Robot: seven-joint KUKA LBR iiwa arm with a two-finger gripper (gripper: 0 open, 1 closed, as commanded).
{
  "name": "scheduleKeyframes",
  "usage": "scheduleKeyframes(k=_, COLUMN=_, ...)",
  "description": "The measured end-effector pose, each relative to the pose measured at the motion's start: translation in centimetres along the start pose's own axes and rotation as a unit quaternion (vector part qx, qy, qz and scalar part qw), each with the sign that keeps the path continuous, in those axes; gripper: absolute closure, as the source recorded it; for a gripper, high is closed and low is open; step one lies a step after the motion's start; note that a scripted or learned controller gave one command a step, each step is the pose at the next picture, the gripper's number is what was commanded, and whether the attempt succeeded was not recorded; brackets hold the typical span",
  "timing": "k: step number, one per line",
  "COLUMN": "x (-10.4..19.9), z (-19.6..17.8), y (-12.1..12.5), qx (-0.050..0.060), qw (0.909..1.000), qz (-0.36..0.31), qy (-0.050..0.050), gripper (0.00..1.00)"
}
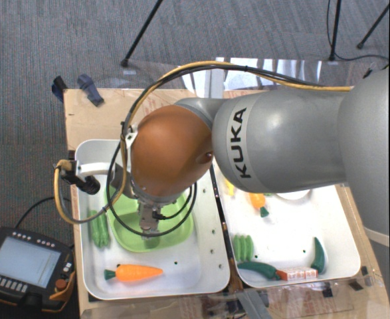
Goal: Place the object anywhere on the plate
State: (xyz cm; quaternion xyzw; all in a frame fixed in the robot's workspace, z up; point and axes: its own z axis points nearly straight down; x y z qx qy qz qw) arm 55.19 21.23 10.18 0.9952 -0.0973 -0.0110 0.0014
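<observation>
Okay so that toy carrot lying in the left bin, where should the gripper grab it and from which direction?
Probably across the thick orange middle of the carrot, coming straight down from above. It lies flat on the floor of the left bin, long axis running left to right, green top to the left, so the fingers would best close across its width, front to back. There is bare floor around it, below the green plate.

Two white bins point(211, 281), two carrots point(133, 273), one green plate point(181, 234), two pea pods point(100, 231).

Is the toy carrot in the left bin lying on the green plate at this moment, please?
No: the carrot lies on the floor of the left bin, in front of the green plate, clear of its rim.
</observation>
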Motion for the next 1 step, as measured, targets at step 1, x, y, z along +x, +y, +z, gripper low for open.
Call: scheduleKeyframes(k=1, x=8.68, z=-3.08, y=-2.58, qx=0.005, qw=0.9999, qz=0.003, qy=0.009, gripper=1.0)
